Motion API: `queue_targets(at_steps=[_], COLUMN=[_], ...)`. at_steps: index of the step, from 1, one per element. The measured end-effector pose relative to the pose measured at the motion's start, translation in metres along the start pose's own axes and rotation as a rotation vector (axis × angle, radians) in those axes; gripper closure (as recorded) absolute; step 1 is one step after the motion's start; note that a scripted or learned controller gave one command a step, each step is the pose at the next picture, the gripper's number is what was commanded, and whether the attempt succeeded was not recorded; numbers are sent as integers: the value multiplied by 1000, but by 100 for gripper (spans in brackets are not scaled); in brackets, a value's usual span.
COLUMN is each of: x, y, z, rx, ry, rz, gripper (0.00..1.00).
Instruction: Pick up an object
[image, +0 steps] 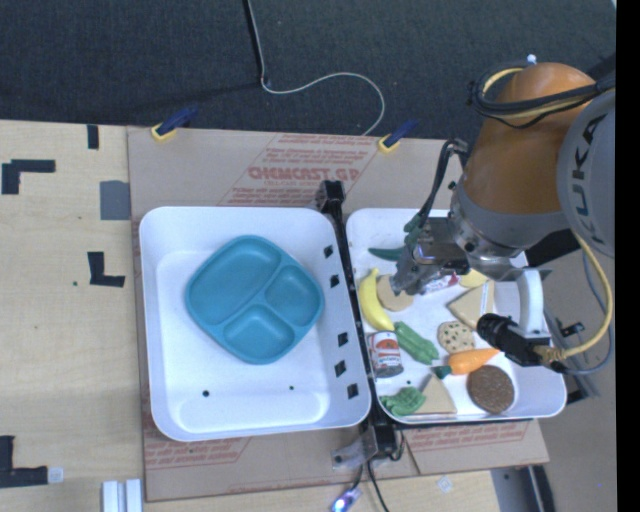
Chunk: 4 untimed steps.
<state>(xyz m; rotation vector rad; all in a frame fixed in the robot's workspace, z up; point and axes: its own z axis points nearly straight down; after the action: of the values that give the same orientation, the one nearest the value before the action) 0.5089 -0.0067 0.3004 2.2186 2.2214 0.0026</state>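
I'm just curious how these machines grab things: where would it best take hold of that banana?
Probably mid-length on the banana, coming straight down, fingers closing across its narrow width. It lies flat and curved along the right bin's left wall, so the wall side is tight.

Bench top (60, 330): pale wood, marked with black shapes.
Cardboard sheet (290, 170): laid flat, clamped at far edge.
Beyond bench: dark carpet (120, 50), crossed by white cable (320, 85).
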Motion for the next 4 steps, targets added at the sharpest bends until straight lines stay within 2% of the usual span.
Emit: queue_targets(at_steps=[1, 2, 3, 4], x=[57, 31, -15, 25], y=[-14, -27, -24, -22], z=[61, 67, -51, 45], rx=[11, 7, -7, 13], ry=[1, -1, -1, 0], rz=[-4, 3, 4, -2], gripper=[100, 100, 100, 100])
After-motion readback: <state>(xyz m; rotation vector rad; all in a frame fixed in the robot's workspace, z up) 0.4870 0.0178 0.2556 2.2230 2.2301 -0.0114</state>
